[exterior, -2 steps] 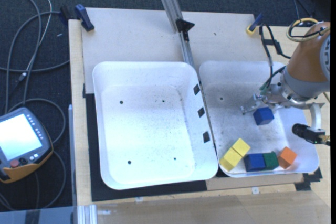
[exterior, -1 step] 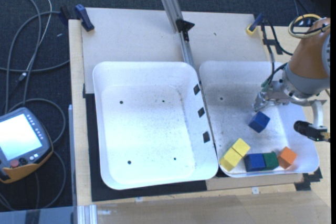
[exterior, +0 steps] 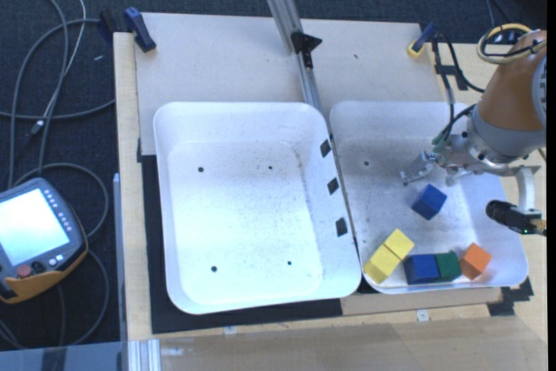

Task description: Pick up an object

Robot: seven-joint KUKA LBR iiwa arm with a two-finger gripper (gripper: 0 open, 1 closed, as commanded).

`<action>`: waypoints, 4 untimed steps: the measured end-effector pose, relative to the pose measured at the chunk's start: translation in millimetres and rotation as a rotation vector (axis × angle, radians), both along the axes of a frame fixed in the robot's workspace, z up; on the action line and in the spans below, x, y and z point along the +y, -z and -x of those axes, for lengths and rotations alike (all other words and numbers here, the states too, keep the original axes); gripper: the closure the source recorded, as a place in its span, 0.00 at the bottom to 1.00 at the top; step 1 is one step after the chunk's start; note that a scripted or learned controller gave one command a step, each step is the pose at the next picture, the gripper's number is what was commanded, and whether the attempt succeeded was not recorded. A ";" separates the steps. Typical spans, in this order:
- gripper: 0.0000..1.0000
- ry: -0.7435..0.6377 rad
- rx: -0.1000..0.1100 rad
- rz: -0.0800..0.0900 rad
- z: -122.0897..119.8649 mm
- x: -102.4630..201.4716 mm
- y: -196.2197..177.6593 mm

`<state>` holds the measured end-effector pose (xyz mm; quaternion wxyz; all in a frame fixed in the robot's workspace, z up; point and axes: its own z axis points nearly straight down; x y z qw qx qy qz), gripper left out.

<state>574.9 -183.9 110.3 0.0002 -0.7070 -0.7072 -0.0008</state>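
Blue cube (exterior: 429,202) is seen lying alone on the floor of the right bin (exterior: 365,130), tilted so that one corner points toward the bin's near rim. It lies just below and slightly to the right of the jaws (exterior: 423,170), near them but not between them; whether it is touched by a fingertip cannot be told. The jaws are carried by the grey arm (exterior: 511,109), which reaches in from the right, and whether they stand apart or together cannot be made out, since the metal parts at the wrist are small and blurred against the white bin.

Four other blocks are grouped along the bin's near wall, well apart from the jaws: a yellow block (exterior: 389,255) lying diagonally, a darker blue block (exterior: 422,268), a green block (exterior: 448,265) and an orange block (exterior: 475,260), set touching or nearly touching in a row. The left bin (exterior: 174,122) is also in view.

The blue cube is judged the likeliest target, being nearest. A short shift toward the near rim is thought to be needed before any closing, so that the cube is straddled.
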 end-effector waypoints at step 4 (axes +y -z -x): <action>1.00 -0.009 0.006 -0.004 64.7 209.0 -88.7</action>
